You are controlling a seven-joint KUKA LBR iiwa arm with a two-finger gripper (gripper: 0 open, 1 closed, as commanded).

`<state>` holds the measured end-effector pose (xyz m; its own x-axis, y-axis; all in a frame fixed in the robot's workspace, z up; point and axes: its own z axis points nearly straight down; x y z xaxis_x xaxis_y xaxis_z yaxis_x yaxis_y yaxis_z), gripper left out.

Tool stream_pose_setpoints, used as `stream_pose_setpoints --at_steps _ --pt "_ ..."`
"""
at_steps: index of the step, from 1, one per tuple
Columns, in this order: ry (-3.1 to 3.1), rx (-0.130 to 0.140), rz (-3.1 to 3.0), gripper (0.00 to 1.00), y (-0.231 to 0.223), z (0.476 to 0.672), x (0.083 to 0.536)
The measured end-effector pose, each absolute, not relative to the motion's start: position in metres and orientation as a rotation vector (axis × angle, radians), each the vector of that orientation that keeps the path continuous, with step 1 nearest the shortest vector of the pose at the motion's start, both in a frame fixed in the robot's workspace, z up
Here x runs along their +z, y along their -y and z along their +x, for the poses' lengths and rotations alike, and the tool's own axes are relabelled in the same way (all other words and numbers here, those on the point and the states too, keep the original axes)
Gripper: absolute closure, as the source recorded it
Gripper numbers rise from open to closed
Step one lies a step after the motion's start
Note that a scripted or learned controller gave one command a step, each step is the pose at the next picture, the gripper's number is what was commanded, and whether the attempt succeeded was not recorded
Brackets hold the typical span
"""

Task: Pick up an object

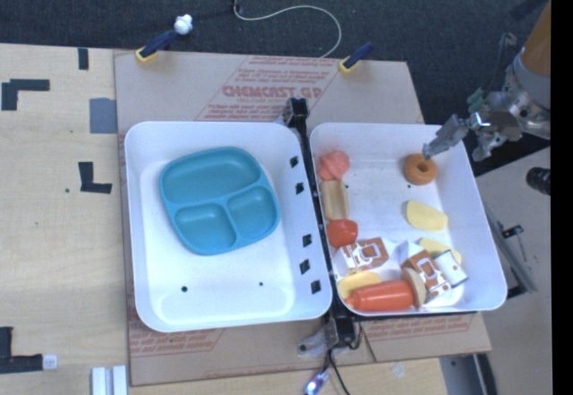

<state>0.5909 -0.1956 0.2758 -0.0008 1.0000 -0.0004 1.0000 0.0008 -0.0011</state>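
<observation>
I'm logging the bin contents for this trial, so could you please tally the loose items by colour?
Blue: 1, the divided plate
Pink: 1
Tan: 1
Brown-orange: 1, the ring
Red-orange: 2
Yellow: 3
Orange-and-white patterned: 2
Total: 11

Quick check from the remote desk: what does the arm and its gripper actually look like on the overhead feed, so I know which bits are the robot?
The arm enters at the right edge: a grey body with an orange band above the wrist. Below it sits a cluttered metallic grey wrist block with a small green detail. The gripper ends in slim, pale grey fingers, near the donut in the right bin.
</observation>
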Motion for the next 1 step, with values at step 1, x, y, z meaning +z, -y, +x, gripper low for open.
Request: stream_pose_setpoints --at_steps 1 --pt "2.219 0.003 -2.220 0.00 0.2234 0.5803 0.0780"
